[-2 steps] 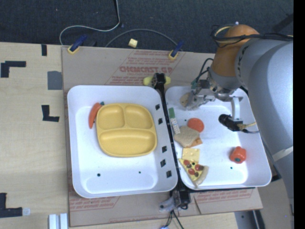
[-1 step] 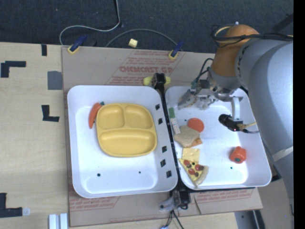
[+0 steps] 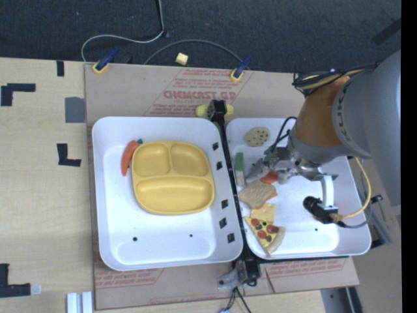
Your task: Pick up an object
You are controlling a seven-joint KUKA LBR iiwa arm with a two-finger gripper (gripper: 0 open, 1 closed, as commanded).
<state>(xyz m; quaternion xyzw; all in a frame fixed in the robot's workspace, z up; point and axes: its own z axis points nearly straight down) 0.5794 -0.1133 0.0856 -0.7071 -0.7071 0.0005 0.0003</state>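
My gripper (image 3: 266, 167) is low in the right bin (image 3: 339, 237), near its left side, above a red and green toy piece (image 3: 267, 177). Just below it lie a tan toast slice (image 3: 258, 192), a yellow cheese wedge (image 3: 263, 212) and a pizza slice (image 3: 267, 233). A round cookie (image 3: 257, 135) lies at the bin's back. The grey arm with its orange band (image 3: 319, 119) reaches in from the right and hides the wrist. The left bin (image 3: 111, 240) holds a yellow divided plate (image 3: 173, 177) and an orange carrot (image 3: 128, 156) beside it.
A black divider (image 3: 227, 181) separates the two bins. Cables and a black fitting (image 3: 319, 207) hang from the arm over the right bin. Clamps (image 3: 104, 62) hold the cardboard base at the back. A green strip (image 3: 239, 163) lies by the divider.
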